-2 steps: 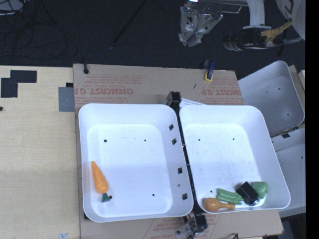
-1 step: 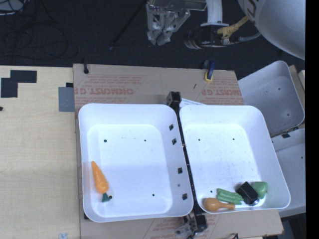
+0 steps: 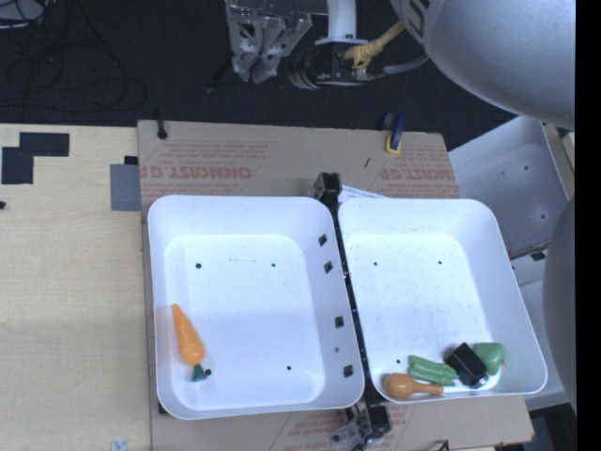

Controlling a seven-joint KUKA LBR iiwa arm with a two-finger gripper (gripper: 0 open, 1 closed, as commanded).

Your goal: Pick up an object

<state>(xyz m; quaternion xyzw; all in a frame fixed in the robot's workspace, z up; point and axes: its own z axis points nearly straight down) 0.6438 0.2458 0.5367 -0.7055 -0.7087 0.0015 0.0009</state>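
Note:
An orange toy carrot (image 3: 187, 334) with a green tip lies in the left bin (image 3: 235, 212) near its front left corner. In the front right corner of the right bin (image 3: 423, 212) a cluster lies close together: an orange pear-shaped toy (image 3: 409, 386), a green pod (image 3: 432, 370), a black block (image 3: 467, 365) and a green piece (image 3: 491, 353). My gripper (image 3: 264, 53) hangs high at the top of the view, beyond the far edge of the bins and far from all the objects. I see nothing under it.
Both bins rest on a brown cardboard sheet (image 3: 282, 163) on the wooden bench (image 3: 66, 280). A black clip (image 3: 327, 186) sits at the far end of the seam between the bins. A blue and yellow clamp (image 3: 394, 133) holds the cardboard's far edge. The grey arm (image 3: 498, 36) crosses the upper right.

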